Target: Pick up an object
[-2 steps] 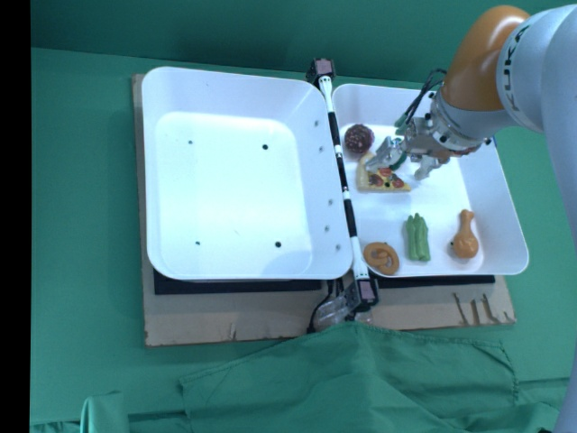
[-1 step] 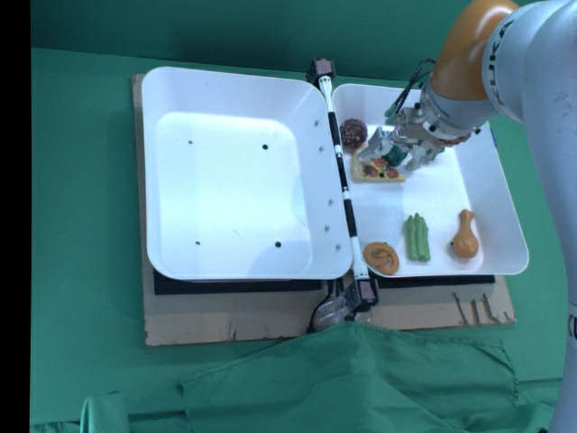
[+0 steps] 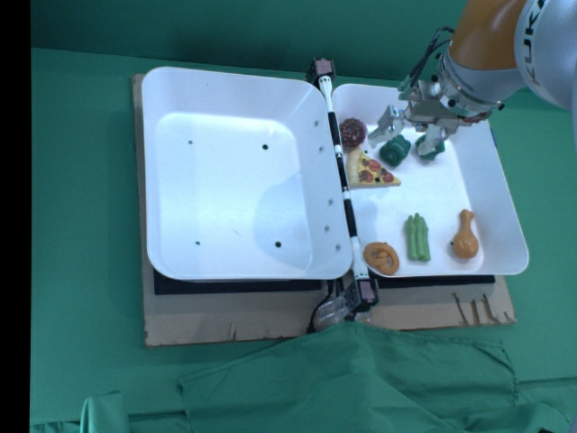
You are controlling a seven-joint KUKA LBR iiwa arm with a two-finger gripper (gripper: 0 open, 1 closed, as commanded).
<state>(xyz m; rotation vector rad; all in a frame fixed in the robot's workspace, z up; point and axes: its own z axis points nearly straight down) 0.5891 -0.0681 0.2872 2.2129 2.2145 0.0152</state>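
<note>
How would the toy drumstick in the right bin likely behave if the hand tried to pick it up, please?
The drumstick looks like rigid moulded plastic, so probably stiff and light. Its glossy, rounded bulb may slip or roll, and its narrow bone end offers little to grip.

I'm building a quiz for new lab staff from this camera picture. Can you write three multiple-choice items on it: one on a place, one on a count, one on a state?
1. Where does the pizza slice lie?
A. In the right bin, near the divider between the bins
B. In the middle of the left bin
C. On the green cloth outside the bins

2. How many toy foods lie in the right bin?
A. Three
B. Seven
C. Ten

3. Where is the gripper now?
A. Low over the two dark green toys at the far end of the right bin
B. Above the left bin
C. Down by the drumstick

Answers:
1 A: the slice sits just right of the divider.
2 B: dark red piece, pizza slice, two green toys, asparagus, drumstick and orange round piece.
3 A: its fingers flank the green toys.
</note>
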